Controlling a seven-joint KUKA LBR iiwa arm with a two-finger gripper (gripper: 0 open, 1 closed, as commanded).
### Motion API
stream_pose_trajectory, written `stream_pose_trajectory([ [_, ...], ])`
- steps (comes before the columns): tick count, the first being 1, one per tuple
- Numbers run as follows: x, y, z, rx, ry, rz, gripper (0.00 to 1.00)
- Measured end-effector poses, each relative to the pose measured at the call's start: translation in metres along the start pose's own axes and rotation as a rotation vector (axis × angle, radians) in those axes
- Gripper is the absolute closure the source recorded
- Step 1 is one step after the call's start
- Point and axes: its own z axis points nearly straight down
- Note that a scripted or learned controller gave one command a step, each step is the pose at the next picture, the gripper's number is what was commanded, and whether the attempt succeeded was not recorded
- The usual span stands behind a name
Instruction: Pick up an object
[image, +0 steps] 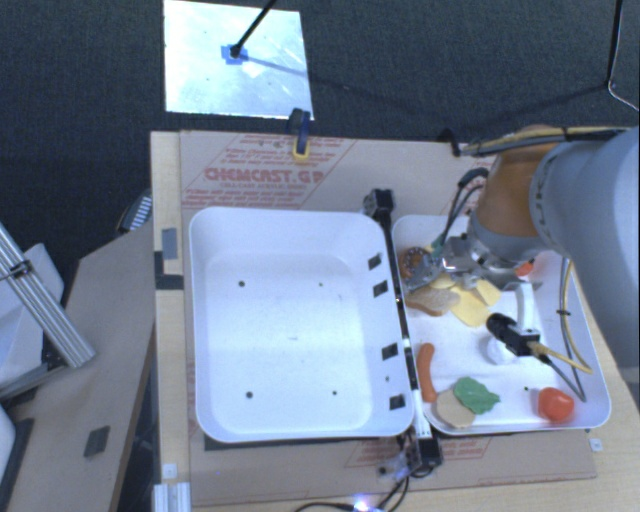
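My gripper (440, 268) is low over the upper left part of the right bin (590, 385). It sits right beside a brown round piece (413, 262) and just above a tan bread slice (432, 299). A yellow cheese-like piece (470, 307) lies under the wrist. Farther toward the front lie an orange carrot-like stick (427, 369), a green leaf (477, 394) on a tan disc (450, 410), a red tomato (556, 403) and a small white piece (497, 351). I see nothing lifted off the bin floor.
The left bin (290, 330) stands alongside, parted from the right bin by a rim with black clips (390, 350). The grey arm (590, 200) covers the right bin's far right corner. A shiny metal plate (238, 60) lies beyond the bench.
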Motion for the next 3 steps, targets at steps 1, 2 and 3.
stream_pose_trajectory([
  [1, 0.045, -0.044, -0.286, -0.009, 0.001, 0.0, 0.0],
  [2, 0.079, -0.035, -0.133, 0.023, 0.002, 0.0, 0.0],
  [3, 0.047, -0.107, -0.095, 0.019, 0.001, 0.011, 0.0],
])
